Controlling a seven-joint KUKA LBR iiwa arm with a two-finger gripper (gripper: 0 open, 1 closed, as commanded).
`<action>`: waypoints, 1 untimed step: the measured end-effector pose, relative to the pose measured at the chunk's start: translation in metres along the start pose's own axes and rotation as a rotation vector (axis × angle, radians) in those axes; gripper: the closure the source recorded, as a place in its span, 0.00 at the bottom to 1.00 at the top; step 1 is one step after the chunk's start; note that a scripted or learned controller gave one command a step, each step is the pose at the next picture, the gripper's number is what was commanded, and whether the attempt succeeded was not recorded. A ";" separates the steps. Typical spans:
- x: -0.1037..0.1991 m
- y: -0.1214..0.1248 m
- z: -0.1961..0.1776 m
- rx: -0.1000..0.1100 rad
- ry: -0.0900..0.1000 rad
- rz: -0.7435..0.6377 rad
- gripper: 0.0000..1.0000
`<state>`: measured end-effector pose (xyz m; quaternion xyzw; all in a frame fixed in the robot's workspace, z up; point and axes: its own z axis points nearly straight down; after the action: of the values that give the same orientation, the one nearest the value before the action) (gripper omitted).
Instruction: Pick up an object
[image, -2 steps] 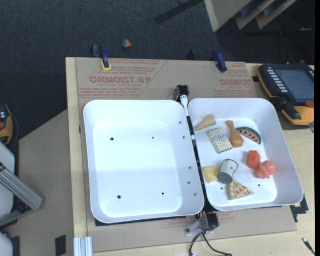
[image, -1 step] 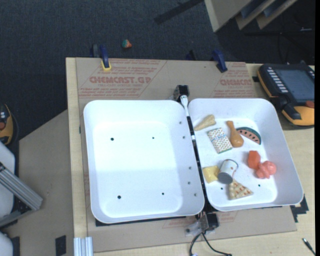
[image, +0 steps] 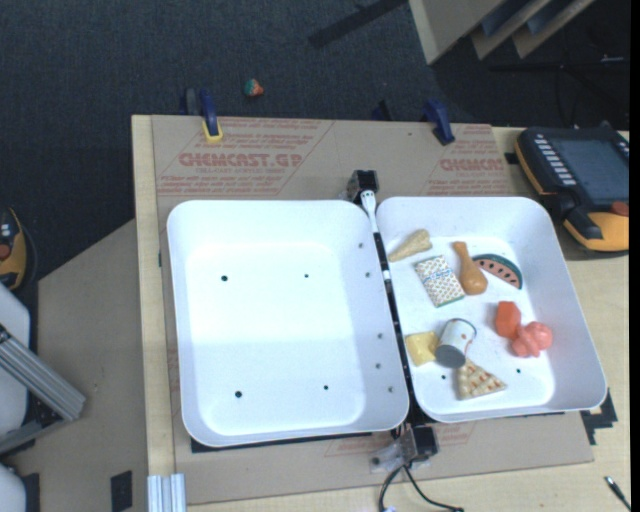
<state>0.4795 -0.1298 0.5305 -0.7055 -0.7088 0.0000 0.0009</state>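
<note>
Wires (image: 405, 470) hang at the near edge of the bench (image: 300, 150). All the toys lie in the right bin (image: 565, 260), and the left bin (image: 180, 300) has none. I cannot tell if the tool is wide or narrow. I think the best pick is a toy with room around it. The bread (image: 410, 245) lies apart from the others, but it is close to the bin wall. The cup (image: 455, 342) touches the cheese (image: 422, 347), so a grab there may push both. The red toy (image: 508, 318) and the pink toy (image: 531, 339) touch too. Come straight down, open wide, and close slowly on one toy's middle.
</note>
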 end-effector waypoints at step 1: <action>0.042 0.000 -0.001 -0.001 -0.001 0.001 1.00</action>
<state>0.4794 -0.0878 0.5313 -0.7060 -0.7083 0.0000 0.0004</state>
